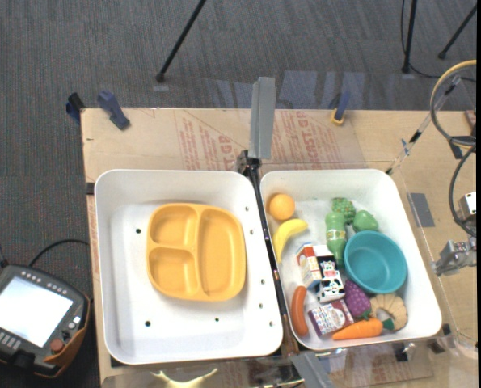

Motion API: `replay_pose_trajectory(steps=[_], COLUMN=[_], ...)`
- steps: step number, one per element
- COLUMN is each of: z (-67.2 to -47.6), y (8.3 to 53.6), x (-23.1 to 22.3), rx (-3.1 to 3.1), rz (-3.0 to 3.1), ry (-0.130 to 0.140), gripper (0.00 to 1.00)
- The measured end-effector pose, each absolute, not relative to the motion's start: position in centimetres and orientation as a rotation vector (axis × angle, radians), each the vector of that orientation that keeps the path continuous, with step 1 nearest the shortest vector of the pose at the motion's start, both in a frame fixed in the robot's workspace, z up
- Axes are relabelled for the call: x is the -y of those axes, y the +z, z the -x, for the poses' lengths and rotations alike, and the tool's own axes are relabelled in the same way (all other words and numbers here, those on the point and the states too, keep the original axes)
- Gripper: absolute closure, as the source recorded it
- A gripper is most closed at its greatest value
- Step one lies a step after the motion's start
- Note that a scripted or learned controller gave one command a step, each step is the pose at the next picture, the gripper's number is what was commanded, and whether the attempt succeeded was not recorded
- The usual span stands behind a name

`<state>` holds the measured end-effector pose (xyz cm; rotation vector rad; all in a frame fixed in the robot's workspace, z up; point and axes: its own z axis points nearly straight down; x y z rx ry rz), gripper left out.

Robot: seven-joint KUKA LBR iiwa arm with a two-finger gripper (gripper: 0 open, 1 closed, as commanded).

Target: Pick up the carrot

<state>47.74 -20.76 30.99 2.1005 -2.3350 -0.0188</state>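
The carrot (358, 329) is orange with a green leafy end. It lies flat along the front wall of the right bin (402, 186), pointing left, green end to the right. It touches a small purple-and-white carton (328, 318) on its left and sits just in front of a purple grape bunch (356, 298) and a tan cookie-like toy (388, 307).
The right bin also holds a teal bowl (375, 261), an orange (281, 206), a banana (288, 235), green toys (337, 225), small milk cartons (319, 268) and a red sausage (299, 309). The left bin (119, 217) holds a yellow divided plate (196, 250). A tablet (28, 312) lies at the lower left.
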Motion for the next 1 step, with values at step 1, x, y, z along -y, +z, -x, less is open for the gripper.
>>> replay_pose_trajectory(steps=[1], z=[-47.76], y=[49.08], x=[21.12], rx=[2.14], rz=[-2.308], ry=[0.012], gripper=[1.0])
